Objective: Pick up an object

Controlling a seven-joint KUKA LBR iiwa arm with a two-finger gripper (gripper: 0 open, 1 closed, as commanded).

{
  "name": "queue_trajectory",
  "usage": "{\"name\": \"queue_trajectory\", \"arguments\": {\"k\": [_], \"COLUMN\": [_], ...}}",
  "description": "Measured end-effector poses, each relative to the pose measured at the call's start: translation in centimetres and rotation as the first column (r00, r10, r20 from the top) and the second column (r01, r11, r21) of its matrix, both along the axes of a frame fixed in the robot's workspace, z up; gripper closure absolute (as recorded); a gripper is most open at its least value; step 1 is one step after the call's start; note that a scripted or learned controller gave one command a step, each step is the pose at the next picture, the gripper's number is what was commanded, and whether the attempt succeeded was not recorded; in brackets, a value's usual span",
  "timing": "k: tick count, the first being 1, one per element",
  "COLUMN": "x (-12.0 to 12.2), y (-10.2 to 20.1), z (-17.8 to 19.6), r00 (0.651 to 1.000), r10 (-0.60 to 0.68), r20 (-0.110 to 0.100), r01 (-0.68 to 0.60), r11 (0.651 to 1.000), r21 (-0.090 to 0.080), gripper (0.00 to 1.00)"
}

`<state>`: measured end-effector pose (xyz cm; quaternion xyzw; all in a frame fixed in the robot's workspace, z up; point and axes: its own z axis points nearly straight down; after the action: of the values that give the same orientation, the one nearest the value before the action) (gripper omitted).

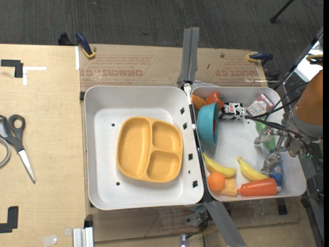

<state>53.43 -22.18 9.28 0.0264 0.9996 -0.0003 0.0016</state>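
Observation:
The right bin (234,138) holds several objects. A teal bowl (208,123) lies on its side at the left wall, with an orange item (204,100) behind it. A black-and-white cow toy (232,110) and a pink-white packet (258,106) sit at the back. Two bananas (218,166) (252,170), an orange ball (216,181) and a red carrot-like piece (257,188) lie along the front. My gripper (270,151) hangs low over the bin's right side, between a green object (266,140) and a blue object (276,175). Nothing shows as held.
The left bin (97,138) holds a yellow divided plate (150,150). Scissors (18,143) lie on the bench at far left. Cables cross above the right bin's back right corner. The arm's orange band (312,104) is at the right edge.

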Motion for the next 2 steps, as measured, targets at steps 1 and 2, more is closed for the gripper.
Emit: {"name": "queue_trajectory", "arguments": {"k": [1,2], "x": [0.2,4.4], "y": [0.1,0.1], "z": [1.1,0.0], "r00": [1.0,0.93], "r10": [0.004,-0.367], "r20": [0.006,0.002], "r01": [-0.004,0.367], "r11": [1.0,0.93], "r21": [-0.002,0.001], "gripper": [1.0,1.0]}}
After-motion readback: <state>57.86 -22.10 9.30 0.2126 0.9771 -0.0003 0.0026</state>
